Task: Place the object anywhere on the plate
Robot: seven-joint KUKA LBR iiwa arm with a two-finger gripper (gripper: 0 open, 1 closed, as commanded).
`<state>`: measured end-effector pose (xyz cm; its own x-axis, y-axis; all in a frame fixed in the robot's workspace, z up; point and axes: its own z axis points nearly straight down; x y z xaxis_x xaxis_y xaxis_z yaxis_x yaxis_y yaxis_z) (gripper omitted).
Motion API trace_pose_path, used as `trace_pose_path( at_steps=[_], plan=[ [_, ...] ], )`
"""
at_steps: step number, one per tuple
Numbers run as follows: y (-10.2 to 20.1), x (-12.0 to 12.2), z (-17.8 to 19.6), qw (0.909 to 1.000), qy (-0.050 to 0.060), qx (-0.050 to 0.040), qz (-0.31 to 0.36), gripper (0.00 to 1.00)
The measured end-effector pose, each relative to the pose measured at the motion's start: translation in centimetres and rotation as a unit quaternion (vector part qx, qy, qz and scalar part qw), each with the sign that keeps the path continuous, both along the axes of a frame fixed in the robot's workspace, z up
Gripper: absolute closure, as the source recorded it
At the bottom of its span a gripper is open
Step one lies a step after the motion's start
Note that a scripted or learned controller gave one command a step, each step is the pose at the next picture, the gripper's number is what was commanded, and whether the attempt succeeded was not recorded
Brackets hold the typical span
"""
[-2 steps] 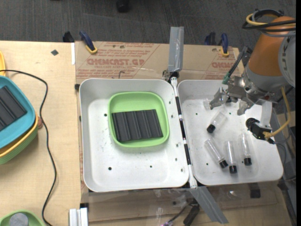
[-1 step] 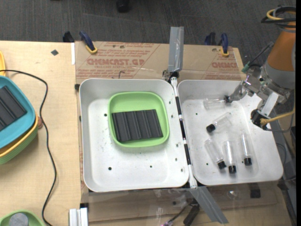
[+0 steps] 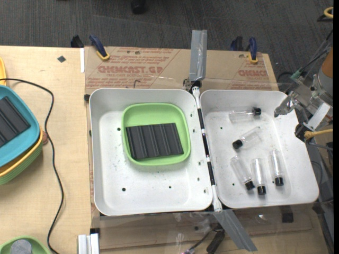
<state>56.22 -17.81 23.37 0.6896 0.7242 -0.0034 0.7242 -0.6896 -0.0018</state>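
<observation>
- The task is not yet done, as far as I can judge: the green plate (image 3: 155, 135) in the left bin (image 3: 106, 157) carries a dark ribbed mat (image 3: 154, 141) and no tube.
- All the clear tubes with black caps lie in the right bin (image 3: 296, 192), so the picking and the carrying over to the plate are both left to do.
- The gripper (image 3: 284, 106) is at the upper right edge of the right bin, above its rim, and nothing is seen between its parts; whether the jaws are wide or narrow I cannot tell, the picture is too small and too cluttered there.
- The task's object must be one of the tubes, but I cannot say which one the program will choose.
- Contents of the right bin: one tube (image 3: 244, 114) lies near the top, closest to the gripper; a second tube (image 3: 247, 139) lies tilted in the middle; three more tubes (image 3: 258, 173) lie close together in the lower part, caps toward the front edge.
- Contents of the left bin: the green plate, placed toward the upper middle, with the mat covering much of its bottom.
- The two bins touch side by side, held together along the middle.
- In my judgement the next step is a descent over one tube, and round tubes may roll away from the fingers.
</observation>
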Motion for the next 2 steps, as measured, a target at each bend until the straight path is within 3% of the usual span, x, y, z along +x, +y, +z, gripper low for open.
trace_pose_path(
  at_steps=[2],
  plan=[
    [-3.5,-0.9,4.4,0.9930,0.001,-0.0003,-0.118,0.00]
  ],
)
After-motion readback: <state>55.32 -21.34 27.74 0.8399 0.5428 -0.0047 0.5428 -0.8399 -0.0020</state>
